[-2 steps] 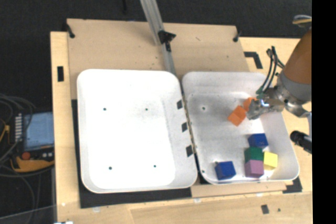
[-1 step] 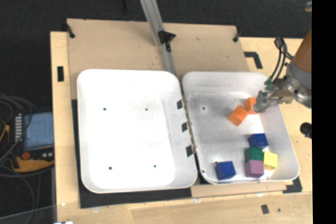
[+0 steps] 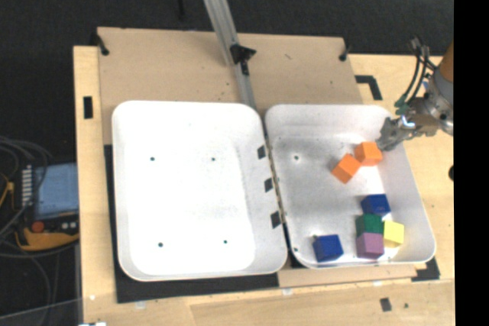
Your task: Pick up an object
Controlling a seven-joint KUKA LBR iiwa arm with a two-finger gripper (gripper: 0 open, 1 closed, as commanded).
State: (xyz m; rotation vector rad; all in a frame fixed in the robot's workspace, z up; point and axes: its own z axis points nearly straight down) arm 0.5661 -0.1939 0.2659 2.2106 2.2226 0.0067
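Bins, two of them, shallow and white, sit side by side on a light wooden bench (image 3: pixel 88 126), seen from above at a slant. The left bin (image 3: pixel 122 187) has a bare white floor, wide open room from rim to rim. The right bin (image 3: pixel 306 126) holds all the blocks, gathered toward its right and near sides; its far left floor is open.

Two orange blocks lie near the right rim: one orange block (image 3: pixel 368 153) farther right, the other orange block (image 3: pixel 345 168) just beside it to the left and tilted. Along the near right corner sit a blue block (image 3: pixel 375 204), a green block (image 3: pixel 370 224), a yellow block (image 3: pixel 393 232) and a purple block (image 3: pixel 370 243), packed close together. A second blue block (image 3: pixel 328 247) rests apart, against the near rim.

The gripper (image 3: pixel 393 132) reaches in over the right rim, its tip just beside the farther orange block. Whether its fingers are open or closed cannot be told.
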